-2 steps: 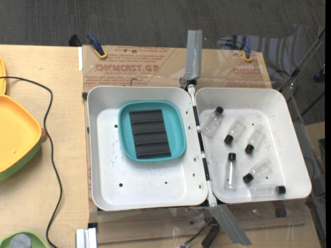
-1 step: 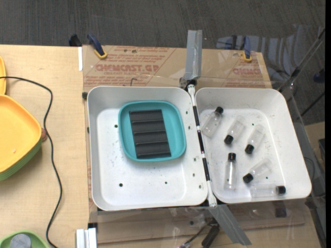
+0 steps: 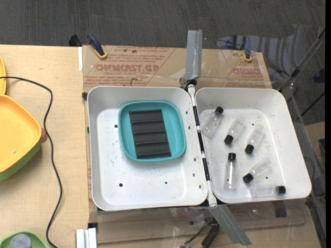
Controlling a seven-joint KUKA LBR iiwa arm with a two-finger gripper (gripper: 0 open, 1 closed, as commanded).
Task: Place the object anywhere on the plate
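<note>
Well, teal plate (image 3: 152, 130) sat ribbed in left bin (image 3: 103, 154) | clear vials (image 3: 230, 170) lay scattered in right bin (image 3: 295, 154), at 3 o'clock of plate | risk: slick, round, they'd roll or slip | finger state: couldn't tell.

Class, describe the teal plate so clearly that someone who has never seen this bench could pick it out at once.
Find the two white bins side by side and take the left bin. In its upper half lies the teal plate, a rounded square dish with a dark ribbed insert at its centre. Its colour sets it apart: the right bin holds clear vials with black caps.
</note>
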